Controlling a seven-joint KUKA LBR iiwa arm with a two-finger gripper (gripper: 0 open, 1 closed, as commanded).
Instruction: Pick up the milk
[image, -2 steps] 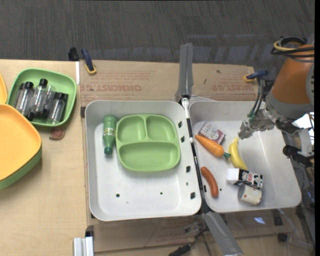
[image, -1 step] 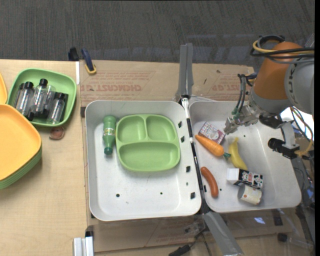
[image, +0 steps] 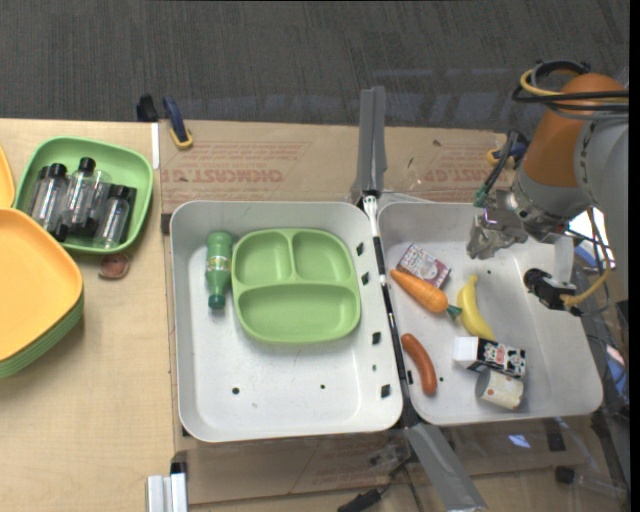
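The milk (image: 495, 357) is a small carton with a black-and-white cow pattern, lying on its side in the lower part of the right bin (image: 560, 400). My gripper (image: 486, 241) hangs over the upper part of that bin, well above the milk in the view and apart from it. A banana (image: 473, 308) lies between the two. Nothing shows in the gripper.
The right bin also holds a pink snack box (image: 423, 265), a carrot (image: 420, 290), a sausage (image: 419, 362) and a beige piece (image: 503, 391) beside the milk. In the left bin (image: 200, 390) lie a green divided plate (image: 296, 284) and a green bottle (image: 218, 268).
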